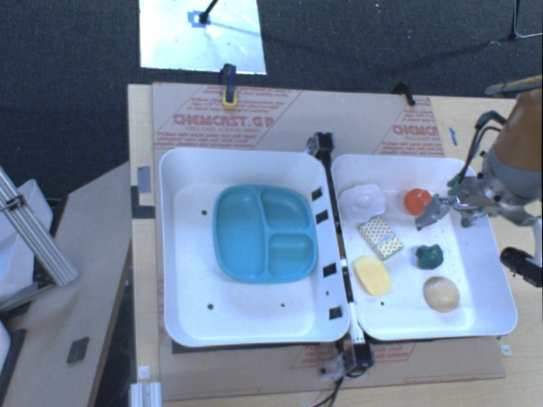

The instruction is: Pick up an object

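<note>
Five small items crowd the right bin (507, 312), and that crowding is your main risk. Your end effector (434, 210) hangs just right of the orange ball (417, 200), near the bin's back half. At this angle you can't make out how its tips are set, and nothing visibly sits between them, so treat it as empty. In my judgement, a descent from here could clip the ball's side and send it rolling toward the white round piece (362, 199), since a ball gives no flat face to squeeze. A slight miss could also land the tips on bare bin floor.

Working outward, the dark green lump (429, 256) lies just below, the patterned packet (381, 237) sits toward the divider, with the yellow piece (372, 275) and the beige egg-shaped item (441, 294) nearer the front rim. These are close enough that a drift may nudge a neighbour.

Farther left, the other bin (182, 253) holds a blue divided tray (264, 234), well apart from the action, on the counter (140, 142).
</note>
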`<state>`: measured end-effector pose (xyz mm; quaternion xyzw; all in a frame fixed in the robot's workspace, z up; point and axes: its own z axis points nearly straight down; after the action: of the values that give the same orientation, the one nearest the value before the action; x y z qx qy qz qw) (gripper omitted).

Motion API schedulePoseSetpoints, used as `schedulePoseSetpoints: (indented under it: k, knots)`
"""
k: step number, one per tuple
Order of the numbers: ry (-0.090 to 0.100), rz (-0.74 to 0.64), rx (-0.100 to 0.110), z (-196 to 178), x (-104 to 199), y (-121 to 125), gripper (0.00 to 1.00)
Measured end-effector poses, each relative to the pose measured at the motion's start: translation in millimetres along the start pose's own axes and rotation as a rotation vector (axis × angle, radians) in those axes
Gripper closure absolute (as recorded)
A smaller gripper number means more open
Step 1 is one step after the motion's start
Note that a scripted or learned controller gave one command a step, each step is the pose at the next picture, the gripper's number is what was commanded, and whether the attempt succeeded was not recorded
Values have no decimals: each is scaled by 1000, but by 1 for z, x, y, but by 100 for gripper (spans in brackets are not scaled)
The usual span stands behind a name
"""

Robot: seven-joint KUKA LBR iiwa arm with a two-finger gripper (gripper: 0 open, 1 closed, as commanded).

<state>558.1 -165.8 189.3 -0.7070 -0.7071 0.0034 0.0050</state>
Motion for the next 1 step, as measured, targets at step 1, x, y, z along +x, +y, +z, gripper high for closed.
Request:
schedulePoseSetpoints:
  k: [1]
  knots:
    - [-2, -3, -13, -7, 0, 3, 0]
